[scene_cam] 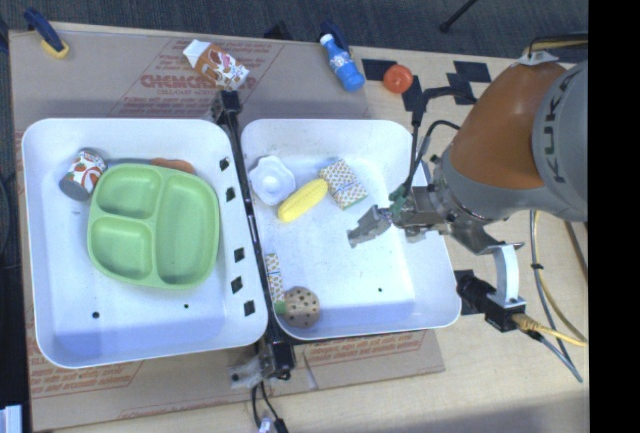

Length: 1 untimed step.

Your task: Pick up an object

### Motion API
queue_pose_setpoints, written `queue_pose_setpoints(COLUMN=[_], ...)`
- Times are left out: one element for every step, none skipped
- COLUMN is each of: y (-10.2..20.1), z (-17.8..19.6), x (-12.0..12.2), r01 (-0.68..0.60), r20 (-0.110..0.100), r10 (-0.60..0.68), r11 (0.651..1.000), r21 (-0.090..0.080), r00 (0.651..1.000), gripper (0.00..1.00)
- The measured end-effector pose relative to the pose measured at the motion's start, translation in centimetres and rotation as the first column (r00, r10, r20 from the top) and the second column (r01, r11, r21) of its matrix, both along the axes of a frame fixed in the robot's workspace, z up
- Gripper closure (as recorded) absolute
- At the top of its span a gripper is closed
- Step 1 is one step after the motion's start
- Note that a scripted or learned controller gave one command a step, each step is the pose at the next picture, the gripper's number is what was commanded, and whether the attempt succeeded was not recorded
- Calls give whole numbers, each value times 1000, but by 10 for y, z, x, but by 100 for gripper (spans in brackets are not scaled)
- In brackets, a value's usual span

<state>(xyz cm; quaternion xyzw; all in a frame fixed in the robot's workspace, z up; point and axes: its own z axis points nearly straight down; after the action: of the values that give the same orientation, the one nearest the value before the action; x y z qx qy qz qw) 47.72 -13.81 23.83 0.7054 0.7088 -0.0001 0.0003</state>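
My gripper (368,227) hangs over the right bin (400,311), in its right half, above bare white floor. Up and to its left lie a checkered block (344,183) and a yellow banana-shaped toy (302,200), with a small white cup (270,179) beside them. At the bin's front left corner rests a brown speckled ball (299,307), and a small patterned strip (273,273) lies by the divider. I see nothing held by the gripper.
The left bin (60,321) holds a green divided plate (155,224), a can (82,173) at its left and an orange item (173,164) behind the plate. Behind the bins lie a blue bottle (343,64), an orange ball (398,78) and a snack packet (217,64).
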Motion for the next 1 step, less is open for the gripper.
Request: queue_pose_setpoints(y=[0], z=[0], x=[0], r01=[0], r20=[0], r10=[0], r11=[1000], r21=[0], r00=[1000], gripper=[0])
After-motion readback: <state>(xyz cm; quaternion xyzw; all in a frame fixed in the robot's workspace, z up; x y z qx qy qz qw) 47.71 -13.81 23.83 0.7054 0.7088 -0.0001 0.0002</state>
